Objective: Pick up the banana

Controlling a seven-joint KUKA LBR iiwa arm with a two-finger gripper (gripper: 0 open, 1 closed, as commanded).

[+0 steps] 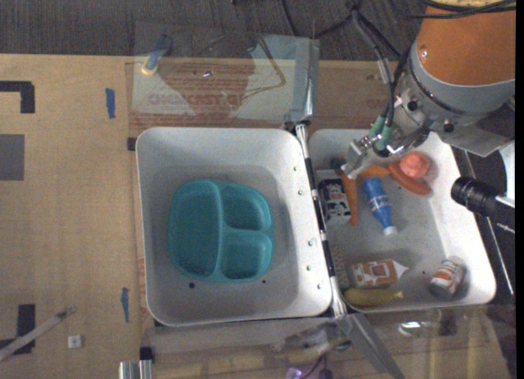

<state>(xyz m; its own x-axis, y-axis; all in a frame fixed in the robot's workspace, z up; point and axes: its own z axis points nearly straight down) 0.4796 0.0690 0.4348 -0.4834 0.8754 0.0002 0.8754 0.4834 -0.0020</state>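
Approach step, nothing grasped yet. Hand point(372, 142) hangs over the right bin's point(483, 283) far end, by a carrot point(351, 197) and blue bottle point(379, 203); can't tell whether it's wide or narrow. Banana point(372, 295) lies at the near rim, well apart. Next: travel toward near rim, descend over banana.

The arm point(463, 33) is cut off at the top edge and hides the right bin's point(483, 287) far corner.

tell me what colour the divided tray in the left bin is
Teal, a blue-green all over; the divided tray shows plainly in the camera view.
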